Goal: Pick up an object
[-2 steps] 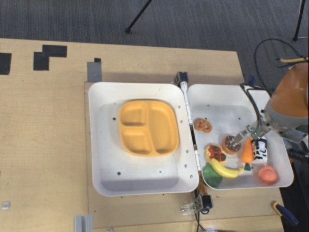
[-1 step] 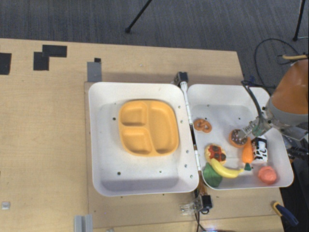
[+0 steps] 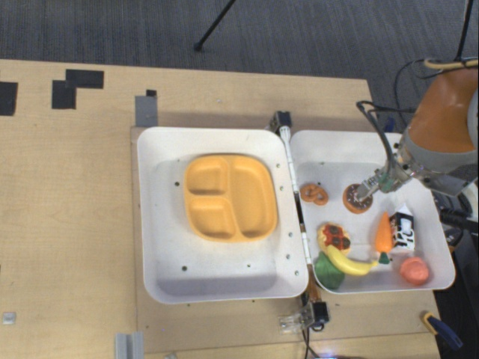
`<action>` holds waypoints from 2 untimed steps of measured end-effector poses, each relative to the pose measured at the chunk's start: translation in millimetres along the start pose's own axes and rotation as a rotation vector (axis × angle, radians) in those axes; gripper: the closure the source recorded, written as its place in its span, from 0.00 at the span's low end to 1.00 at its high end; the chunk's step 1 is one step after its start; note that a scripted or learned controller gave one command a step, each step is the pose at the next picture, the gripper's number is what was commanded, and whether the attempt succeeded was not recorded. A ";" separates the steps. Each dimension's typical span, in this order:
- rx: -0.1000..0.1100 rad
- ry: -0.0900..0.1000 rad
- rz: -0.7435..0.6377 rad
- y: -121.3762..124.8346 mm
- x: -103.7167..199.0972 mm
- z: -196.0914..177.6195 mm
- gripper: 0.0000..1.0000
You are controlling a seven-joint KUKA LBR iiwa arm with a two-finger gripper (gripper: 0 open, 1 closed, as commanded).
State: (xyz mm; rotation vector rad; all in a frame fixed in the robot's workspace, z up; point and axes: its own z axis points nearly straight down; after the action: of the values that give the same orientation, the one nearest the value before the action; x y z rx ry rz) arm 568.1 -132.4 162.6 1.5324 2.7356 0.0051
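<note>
The right bin (image 3: 340, 152) holds small toy foods: a pretzel (image 3: 313, 194), a brown donut (image 3: 357, 199), an orange carrot (image 3: 383, 235), a black-and-white carton (image 3: 403, 232), a yellow banana (image 3: 349, 262), a green piece (image 3: 328, 271), a red-and-yellow item (image 3: 334, 237) and a pinkish-red ball (image 3: 414, 270). My gripper (image 3: 365, 191) hangs low over the donut's right edge, reaching in from the right. Its tip sits at or just above the donut. Nothing is visibly lifted.
The left bin (image 3: 161, 200) carries a yellow divided plate (image 3: 228, 197) in its middle. A metal divider clamp (image 3: 282, 122) joins the two bins at the back. Cables run along the right bin's far side. Wooden benchtop lies to the left.
</note>
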 end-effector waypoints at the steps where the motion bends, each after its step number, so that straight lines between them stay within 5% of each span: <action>1: 0.002 0.001 0.002 -1.3 -0.5 0.8 0.00; 2: 0.001 -0.001 -0.266 -30.9 -1.5 62.2 0.00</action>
State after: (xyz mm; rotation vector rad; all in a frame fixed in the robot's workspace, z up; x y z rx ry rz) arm 543.0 -149.8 100.2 1.1564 2.9140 0.0023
